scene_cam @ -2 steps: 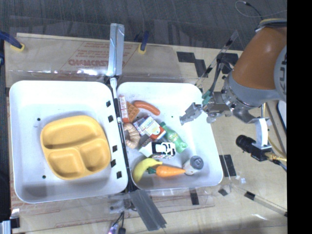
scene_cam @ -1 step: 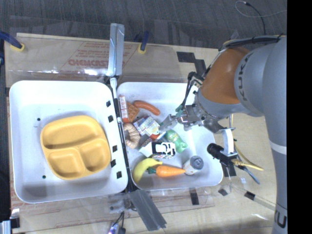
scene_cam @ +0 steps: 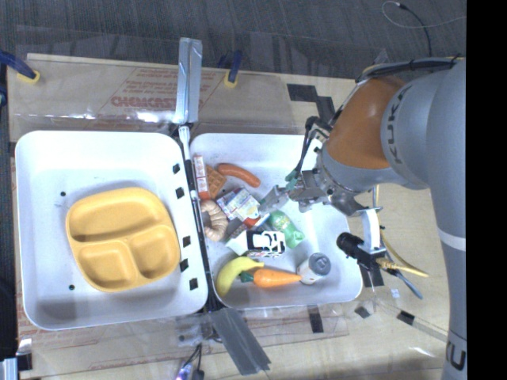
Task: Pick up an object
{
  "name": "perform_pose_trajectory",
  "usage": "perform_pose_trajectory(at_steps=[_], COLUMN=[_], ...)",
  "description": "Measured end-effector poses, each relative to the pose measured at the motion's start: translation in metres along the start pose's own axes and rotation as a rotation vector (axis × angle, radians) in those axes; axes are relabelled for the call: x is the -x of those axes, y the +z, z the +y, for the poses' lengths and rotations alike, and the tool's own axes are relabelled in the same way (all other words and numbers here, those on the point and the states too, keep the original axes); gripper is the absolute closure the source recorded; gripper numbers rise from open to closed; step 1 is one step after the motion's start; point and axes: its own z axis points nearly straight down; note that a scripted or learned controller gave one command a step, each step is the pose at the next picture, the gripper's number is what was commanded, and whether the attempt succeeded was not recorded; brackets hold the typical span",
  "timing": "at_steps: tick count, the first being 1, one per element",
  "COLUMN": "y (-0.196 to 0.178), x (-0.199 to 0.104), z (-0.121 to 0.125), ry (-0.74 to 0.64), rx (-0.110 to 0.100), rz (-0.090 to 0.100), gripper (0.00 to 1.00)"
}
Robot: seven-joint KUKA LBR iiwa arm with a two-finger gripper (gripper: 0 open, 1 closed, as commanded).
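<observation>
robot lab | arm [scene_cam: 412,133] | taped bench [scene_cam: 261,93] | white bins [scene_cam: 47,157]

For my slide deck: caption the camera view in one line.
Grey KUKA arm reaches over the right white bin of toy food; a yellow compartment tray lies in the left white bin.

In my right bin [scene_cam: 238,145] lies a crowded heap: an orange sausage [scene_cam: 238,173] at the top, a banana [scene_cam: 236,273] and a carrot [scene_cam: 276,278] along the near edge, a small can [scene_cam: 318,264] beside the carrot, and a green object [scene_cam: 283,228] in the middle.
</observation>
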Motion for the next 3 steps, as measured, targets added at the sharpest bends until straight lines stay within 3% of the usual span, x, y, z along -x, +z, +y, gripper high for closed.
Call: perform_pose_trajectory(at_steps=[1, 2, 3], y=[0.0687, 0.0695, 0.0595], x=[0.0364, 0.0362, 0.0359], z=[0.0136, 0.0132, 0.0133], ry=[0.024, 0.024, 0.018], rx=[0.005, 0.004, 0.002], rz=[-0.001, -0.001, -0.001], gripper=[0.0, 0.0, 1.0])
